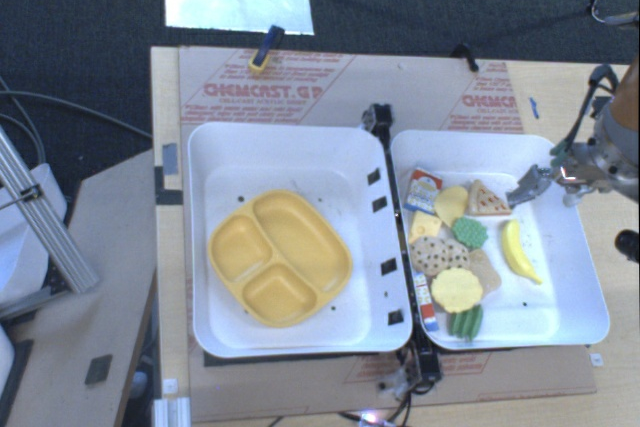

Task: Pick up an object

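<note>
The right bin (575, 300) holds a heap of toy food on its left side. In it are a red and white carton (424, 190), a pizza-like wedge (487, 200), a green ridged piece (469, 233), a speckled cookie (432, 257), a yellow disc (457, 290) and a green bunch (464, 320). A banana (520, 251) lies apart to the right of the heap. My gripper (527, 185) reaches in from the right. It hangs over the bin's upper right part, just right of the wedge and above the banana. I see nothing held in it.
The left bin (215, 150) holds a yellow divided tray (280, 255). Black clips run along the wall (388, 215) between the bins. Cardboard (300, 80) lies under both bins, with a yellow and blue tool (264, 51) at its far edge.
</note>
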Controlling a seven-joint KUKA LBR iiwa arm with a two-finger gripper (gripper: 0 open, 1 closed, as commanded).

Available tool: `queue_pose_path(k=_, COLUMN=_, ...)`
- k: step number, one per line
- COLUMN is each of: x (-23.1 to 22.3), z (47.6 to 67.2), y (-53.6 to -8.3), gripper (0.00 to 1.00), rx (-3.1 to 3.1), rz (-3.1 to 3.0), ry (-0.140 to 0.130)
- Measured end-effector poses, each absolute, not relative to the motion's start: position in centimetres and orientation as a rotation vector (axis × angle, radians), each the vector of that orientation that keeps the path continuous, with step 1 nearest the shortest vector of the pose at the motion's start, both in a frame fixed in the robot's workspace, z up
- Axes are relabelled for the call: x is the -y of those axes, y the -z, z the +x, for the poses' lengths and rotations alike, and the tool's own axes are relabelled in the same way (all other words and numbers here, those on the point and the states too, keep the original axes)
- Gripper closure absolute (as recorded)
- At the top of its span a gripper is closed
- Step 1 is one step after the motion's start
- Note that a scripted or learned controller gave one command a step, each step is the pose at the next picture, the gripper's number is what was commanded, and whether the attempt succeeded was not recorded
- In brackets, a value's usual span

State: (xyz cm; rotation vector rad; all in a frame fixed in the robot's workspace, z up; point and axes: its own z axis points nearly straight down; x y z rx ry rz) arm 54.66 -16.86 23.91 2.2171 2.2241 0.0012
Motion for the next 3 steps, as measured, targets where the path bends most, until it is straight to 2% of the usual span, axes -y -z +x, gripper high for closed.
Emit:
queue_pose_path(k=1, x=14.9, z=48.3, y=-16.2, gripper=0.00, rx=-2.228, rz=2.228, ry=0.006)
queue_pose_path(k=2, x=20.6, z=51.4, y=-12.0, gripper=0.00, rx=-2.217, rz=2.220, ry=-0.001)
queue_pose_path(k=3, x=20.7, z=50.9, y=-8.4, gripper=0.00, rx=-2.220, rz=2.220, ry=-0.001)
